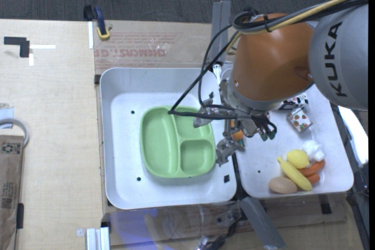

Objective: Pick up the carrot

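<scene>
Pale wooden surface (47, 126) carrying two white bins; the left bin (117, 126) holds a green divided tray (176, 140). The carrot (315, 168) lies at the right bin's (258, 178) near corner, touching a banana (296, 175) among other toy foods. Arm (275, 64) hangs wrist-down over the divide between bins; gripper (234, 140) sits near the tray's right edge, well apart from the carrot, something small and orange at its tip; whether it is parted or closed, cannot tell. Risk: crowded neighbours could be nudged or seized instead.

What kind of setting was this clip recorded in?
Most likely a robotics lab test bench, not a kitchen. A KUKA arm reaches over two shallow white bins on a plywood bench; one holds a green divided plate, the other toy food, including a carrot and banana.
</scene>
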`<state>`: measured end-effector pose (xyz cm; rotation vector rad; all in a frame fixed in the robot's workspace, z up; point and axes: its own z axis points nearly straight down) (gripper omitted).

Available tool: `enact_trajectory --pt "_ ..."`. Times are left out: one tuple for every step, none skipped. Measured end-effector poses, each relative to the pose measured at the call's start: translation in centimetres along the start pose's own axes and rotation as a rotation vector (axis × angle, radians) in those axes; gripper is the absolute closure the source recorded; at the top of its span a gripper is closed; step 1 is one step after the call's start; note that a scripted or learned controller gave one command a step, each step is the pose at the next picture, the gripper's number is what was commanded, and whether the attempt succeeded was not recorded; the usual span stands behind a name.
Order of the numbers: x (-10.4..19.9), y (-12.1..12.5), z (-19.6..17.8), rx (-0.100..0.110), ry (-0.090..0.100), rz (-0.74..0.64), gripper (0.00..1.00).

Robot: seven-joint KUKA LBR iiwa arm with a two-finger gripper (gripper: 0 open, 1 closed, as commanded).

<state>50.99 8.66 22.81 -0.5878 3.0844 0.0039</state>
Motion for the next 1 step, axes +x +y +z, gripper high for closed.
enact_trajectory --pt "-1.41 -5.77 1.38 0.003 0.0 0.492 0.0"
